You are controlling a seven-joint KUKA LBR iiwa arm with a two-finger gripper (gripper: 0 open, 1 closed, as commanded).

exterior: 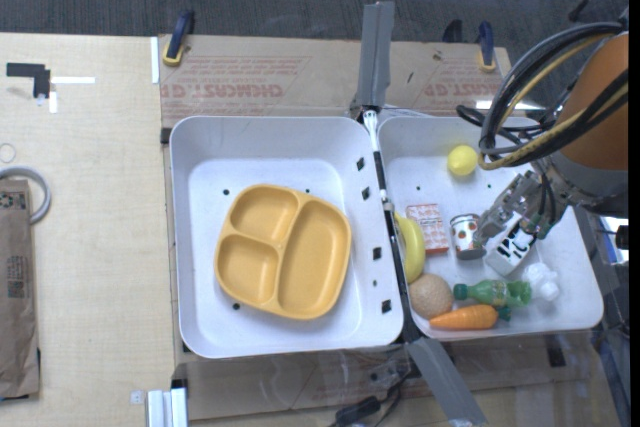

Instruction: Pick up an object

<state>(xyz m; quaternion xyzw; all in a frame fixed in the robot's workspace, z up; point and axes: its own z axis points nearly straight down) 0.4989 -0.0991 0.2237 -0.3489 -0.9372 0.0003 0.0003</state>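
Illumination is even, diffuse and overhead. Shadows are soft and short. The white bins (pixel 190 215) show mild glare. Focus is moderately sharp; fine detail is grainy.

Gripper (pixel 497 237) low in the right bin (pixel 570 315), small can (pixel 464 234) at its nine o'clock, green bottle (pixel 492 293) at six, lemon (pixel 462 160) up at eleven.

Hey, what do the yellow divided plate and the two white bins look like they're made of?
The yellow divided plate looks like moulded plastic with a matte finish: one even colour, rounded compartment ridges, only soft highlights. The left bin and right bin also look like plastic, smooth and slightly glossy, with thin rounded rims and faint sheen on the walls. Painted metal can't be ruled out from this view.
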